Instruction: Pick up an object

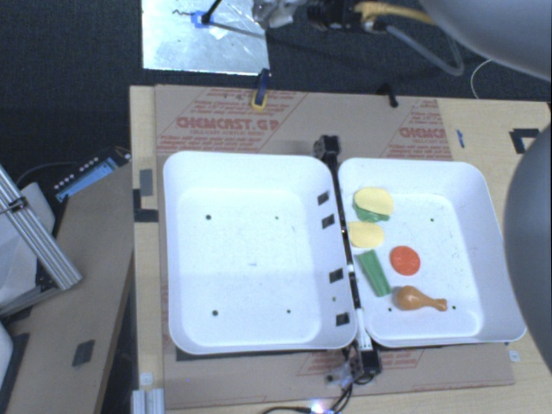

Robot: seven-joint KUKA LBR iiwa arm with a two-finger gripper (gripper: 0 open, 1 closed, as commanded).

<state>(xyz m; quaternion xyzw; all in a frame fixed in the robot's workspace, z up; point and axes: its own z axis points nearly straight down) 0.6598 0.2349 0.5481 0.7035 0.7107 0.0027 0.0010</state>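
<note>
The right bin [479, 231] holds several toy foods along its left side. A yellow piece [373, 200] lies on a green one [369, 216], and a smaller yellow piece [364, 235] is just below them. A green stick [373, 272] lies slanted beside a red disc [404, 260]. A brown drumstick [419, 299] is nearest the front. My gripper [278, 7] hangs at the top of the view, beyond the bench's far edge and far from both bins, with nothing seen in it.
The left bin [250, 248] sits beside the right one, joined by a black hinge strip [338, 240]. A foil sheet [203, 20] lies beyond the bench. A yellow clip [259, 99] rests on the cardboard. The grey arm [530, 231] looms over the right edge.
</note>
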